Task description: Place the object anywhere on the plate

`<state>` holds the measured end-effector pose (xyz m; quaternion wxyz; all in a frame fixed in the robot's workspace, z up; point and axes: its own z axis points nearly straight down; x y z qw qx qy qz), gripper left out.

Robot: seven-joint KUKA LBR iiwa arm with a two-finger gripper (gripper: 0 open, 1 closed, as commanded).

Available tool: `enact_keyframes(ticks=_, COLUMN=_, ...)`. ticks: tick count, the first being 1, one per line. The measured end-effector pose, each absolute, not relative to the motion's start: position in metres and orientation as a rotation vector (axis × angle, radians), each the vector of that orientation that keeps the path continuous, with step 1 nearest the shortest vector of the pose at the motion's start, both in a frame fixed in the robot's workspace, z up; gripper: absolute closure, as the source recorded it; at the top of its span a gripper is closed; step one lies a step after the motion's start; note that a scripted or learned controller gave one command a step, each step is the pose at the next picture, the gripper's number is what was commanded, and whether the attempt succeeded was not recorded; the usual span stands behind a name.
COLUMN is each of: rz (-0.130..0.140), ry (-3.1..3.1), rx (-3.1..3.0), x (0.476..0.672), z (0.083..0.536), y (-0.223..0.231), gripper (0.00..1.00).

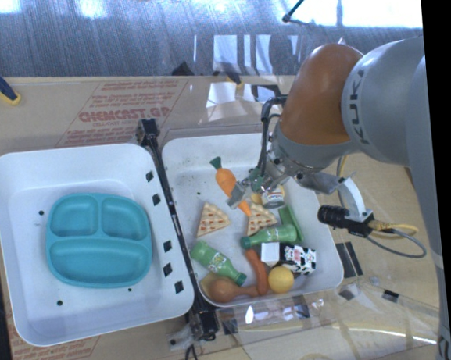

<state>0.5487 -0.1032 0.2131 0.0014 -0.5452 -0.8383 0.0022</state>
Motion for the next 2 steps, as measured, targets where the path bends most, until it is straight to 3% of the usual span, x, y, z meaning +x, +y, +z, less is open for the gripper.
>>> enact_keyframes(ticks=1, rz=0.007, ry=-2.555, rx=-1.808, x=0.542, z=0.218, y=-0.020, gripper=1.00)
enact_keyframes(ticks=2, rz=0.008, ry=-2.572, rx=-1.790, x=0.522, z=0.205, y=0.059, gripper=1.00)
